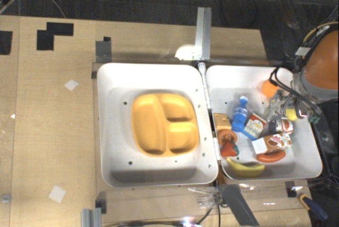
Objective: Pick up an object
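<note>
**A:** Looking down from above, what sits on the left?

**B:** A pale wooden bench [47,130] carries two shallow white bins side by side. The left bin [114,115] holds a yellow divided tray [164,123] with three compartments, lying roughly in its middle.

**A:** And the right bin?

**B:** The right bin [228,80] holds a cluster of small toy groceries. From its left edge: a small brown jar [223,123], a red tomato-like piece [229,146] below it, and a yellow banana [246,168] along the near wall. Next comes a blue bottle [240,115] standing beside a small red carton [255,126]. Further right, a red sausage [270,156] lies under a white-and-red packet [273,142]. An orange piece [268,88] rests near the far wall.

**A:** Where is the claw?

**B:** The gripper [279,115] hangs over the right part of that bin, reaching in from the right below the arm's orange band [323,64]. The red carton is just left of it, the packet just below. Cables clutter it, so I cannot tell how wide it stands or whether it holds anything.
</note>
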Available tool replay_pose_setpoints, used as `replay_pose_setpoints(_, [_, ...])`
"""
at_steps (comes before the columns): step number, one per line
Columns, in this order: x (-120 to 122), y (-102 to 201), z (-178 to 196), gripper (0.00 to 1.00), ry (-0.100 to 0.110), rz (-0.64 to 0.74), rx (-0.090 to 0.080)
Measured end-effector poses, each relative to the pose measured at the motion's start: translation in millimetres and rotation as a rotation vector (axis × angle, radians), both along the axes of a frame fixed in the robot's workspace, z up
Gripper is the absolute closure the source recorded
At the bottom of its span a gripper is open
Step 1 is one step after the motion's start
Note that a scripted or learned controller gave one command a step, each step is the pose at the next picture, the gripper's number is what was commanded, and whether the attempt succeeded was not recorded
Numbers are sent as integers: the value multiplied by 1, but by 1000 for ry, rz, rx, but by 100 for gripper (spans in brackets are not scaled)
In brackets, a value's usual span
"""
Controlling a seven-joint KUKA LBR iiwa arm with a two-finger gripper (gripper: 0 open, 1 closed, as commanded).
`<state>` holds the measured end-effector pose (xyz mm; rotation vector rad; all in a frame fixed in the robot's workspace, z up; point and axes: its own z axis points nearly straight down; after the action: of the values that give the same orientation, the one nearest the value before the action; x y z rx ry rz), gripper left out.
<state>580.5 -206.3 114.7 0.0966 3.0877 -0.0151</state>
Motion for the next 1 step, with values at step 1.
replay_pose_setpoints(1, [-54,0,-10,100,-4,-198,9])
